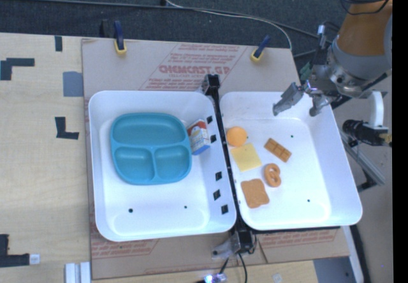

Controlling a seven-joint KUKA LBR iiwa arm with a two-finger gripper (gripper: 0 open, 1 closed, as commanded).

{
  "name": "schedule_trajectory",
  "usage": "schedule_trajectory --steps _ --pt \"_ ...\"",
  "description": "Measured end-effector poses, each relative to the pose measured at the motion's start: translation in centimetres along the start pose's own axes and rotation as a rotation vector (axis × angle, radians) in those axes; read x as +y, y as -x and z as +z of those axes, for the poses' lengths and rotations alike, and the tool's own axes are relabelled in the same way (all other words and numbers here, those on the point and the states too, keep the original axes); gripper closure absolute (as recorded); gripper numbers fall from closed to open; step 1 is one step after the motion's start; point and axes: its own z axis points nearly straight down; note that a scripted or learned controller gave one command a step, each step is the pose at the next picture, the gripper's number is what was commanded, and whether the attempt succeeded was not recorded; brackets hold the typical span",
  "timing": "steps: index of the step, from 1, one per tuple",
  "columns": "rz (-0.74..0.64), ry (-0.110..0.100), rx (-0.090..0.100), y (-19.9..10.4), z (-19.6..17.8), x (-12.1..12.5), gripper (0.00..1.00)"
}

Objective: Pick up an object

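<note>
Hovering over the right bin's (331,167) far edge, the pincer (299,102) was seen spread open w/ nothing held. No grab made yet; orange ball (236,136) & other bits lay untouched nearby.

Two white bins side by side, the left bin (102,167) and the right bin (331,173). In the left one, a single blue divided plate (151,148) and one small can (199,136), so two items there. Over in the right, five pieces: one orange ball (236,136), one yellow cheese slice (246,157), one brown cracker (277,150), one pretzel (273,174), one toast slice (255,193). Seven things in all.
</note>
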Motion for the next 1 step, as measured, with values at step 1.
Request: schedule_trajectory --steps 1 --pt "-0.003 0.012 -0.001 -0.05 -0.72 0.18 0.0"
